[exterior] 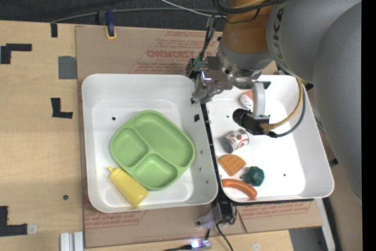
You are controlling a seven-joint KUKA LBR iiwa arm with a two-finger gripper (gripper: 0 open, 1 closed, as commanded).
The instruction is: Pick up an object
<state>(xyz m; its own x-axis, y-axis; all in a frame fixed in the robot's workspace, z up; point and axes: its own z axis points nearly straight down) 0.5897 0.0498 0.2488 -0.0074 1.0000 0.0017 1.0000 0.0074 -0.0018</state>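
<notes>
the likeliest things to pick lie in the right bin [317, 185], along its left side: a small printed can [237, 140] on its side, just below it an orange waffle-like piece [232, 163], beside that a dark green lump [254, 174], and nearest the front a toy hot dog [239, 188]. they sit close together but mostly apart, so any single one can be taken without dragging a neighbour if the approach is straight down.

the gripper [201, 84] hangs above the dividing wall between the two bins, near their far end, well apart from that cluster. from this angle the wrist hides its business end, so i cannot tell whether it is released or clenched; nothing is seen held.

to do this well, it should travel toward the front of the right bin, centre over one item, and straddle its narrow side.

the left bin [94, 126] holds a green divided plate [153, 149] and a yellow bottle [127, 186] touching its edge; these are harder, flatter or wedged targets.
</notes>
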